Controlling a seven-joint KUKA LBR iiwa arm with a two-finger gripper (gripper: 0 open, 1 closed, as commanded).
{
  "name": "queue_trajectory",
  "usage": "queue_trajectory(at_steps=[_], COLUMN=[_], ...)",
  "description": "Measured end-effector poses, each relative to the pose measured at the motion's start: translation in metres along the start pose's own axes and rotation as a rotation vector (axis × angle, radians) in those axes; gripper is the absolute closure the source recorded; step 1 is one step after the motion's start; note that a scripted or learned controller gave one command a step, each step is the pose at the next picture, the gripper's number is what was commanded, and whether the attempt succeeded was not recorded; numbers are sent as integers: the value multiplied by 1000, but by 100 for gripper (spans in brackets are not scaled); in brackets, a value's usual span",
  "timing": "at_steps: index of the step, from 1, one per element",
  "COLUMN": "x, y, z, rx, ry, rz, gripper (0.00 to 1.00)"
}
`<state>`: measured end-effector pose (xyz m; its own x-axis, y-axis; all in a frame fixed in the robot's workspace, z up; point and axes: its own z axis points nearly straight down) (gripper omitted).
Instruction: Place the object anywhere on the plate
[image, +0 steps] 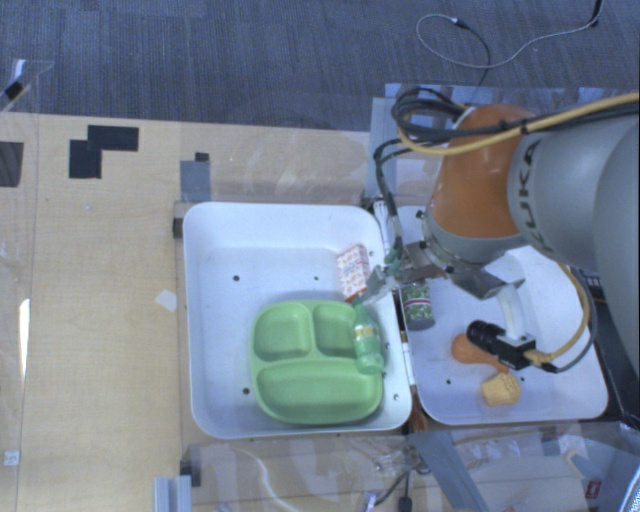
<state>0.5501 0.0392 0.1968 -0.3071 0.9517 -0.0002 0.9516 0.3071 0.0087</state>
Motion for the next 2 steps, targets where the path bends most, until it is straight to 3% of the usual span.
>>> queue_trajectory(at_steps=[1,2], x=[12,12], y=[-62,-60], z=[-57,-67], rx=[6,4], ry=[-1,-2], rz=[327,319], gripper=[0,100])
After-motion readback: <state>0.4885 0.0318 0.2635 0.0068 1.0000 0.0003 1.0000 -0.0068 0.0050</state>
